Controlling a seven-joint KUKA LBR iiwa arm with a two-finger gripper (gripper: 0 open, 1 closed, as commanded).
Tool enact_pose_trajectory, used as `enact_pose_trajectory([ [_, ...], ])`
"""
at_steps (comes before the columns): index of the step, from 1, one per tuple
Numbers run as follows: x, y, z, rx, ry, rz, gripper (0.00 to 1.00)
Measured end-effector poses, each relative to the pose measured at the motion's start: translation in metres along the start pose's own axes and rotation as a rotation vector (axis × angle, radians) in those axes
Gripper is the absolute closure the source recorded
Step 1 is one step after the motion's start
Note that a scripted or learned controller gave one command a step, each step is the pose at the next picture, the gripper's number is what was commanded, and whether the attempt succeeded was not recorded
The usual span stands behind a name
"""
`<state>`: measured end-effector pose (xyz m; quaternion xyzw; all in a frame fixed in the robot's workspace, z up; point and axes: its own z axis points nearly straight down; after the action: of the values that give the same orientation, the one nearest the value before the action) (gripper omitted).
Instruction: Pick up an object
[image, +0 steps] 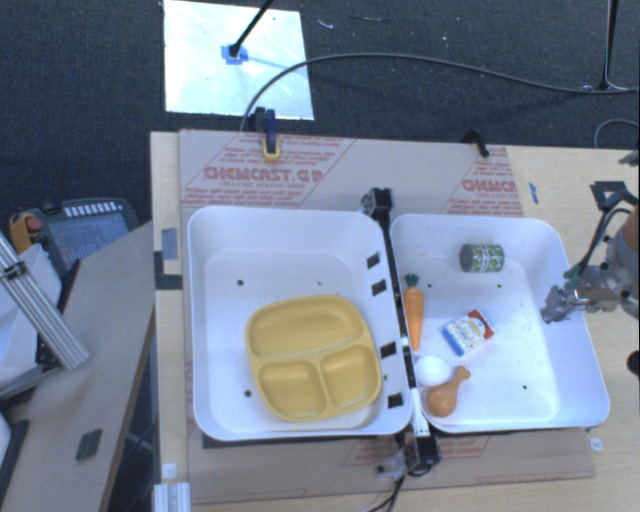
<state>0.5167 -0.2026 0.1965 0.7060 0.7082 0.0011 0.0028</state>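
Dark carpet surrounds a pale tabletop (120, 300) bearing two glossy white bins. Left bin (215, 240) holds a yellow three-compartment tray (312, 355). Right bin (570, 370) holds a green can (482, 258) lying sideways, a carrot (414, 312) pointing toward the near edge, a small packet (468, 332), a white egg (433, 371) and a drumstick (448, 391). At the right rim hovers the claw (558, 305), its opening impossible to tell, holding nothing visible.

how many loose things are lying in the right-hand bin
5: a green can near the far wall, a carrot by the divider, a small packet mid-bin, a white ball and a drumstick near the front.
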Motion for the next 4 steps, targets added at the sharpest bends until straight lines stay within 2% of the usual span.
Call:
enact_pose_trajectory([
  [1,0.004,0.005,-0.044,0.000,0.000,-0.001,1.00],
  [2,0.062,0.010,-0.051,0.002,0.003,-0.007,1.00],
  [3,0.109,0.001,-0.049,0.004,0.003,-0.005,1.00],
  [4,0.168,0.003,-0.053,0.003,0.005,-0.008,1.00],
])
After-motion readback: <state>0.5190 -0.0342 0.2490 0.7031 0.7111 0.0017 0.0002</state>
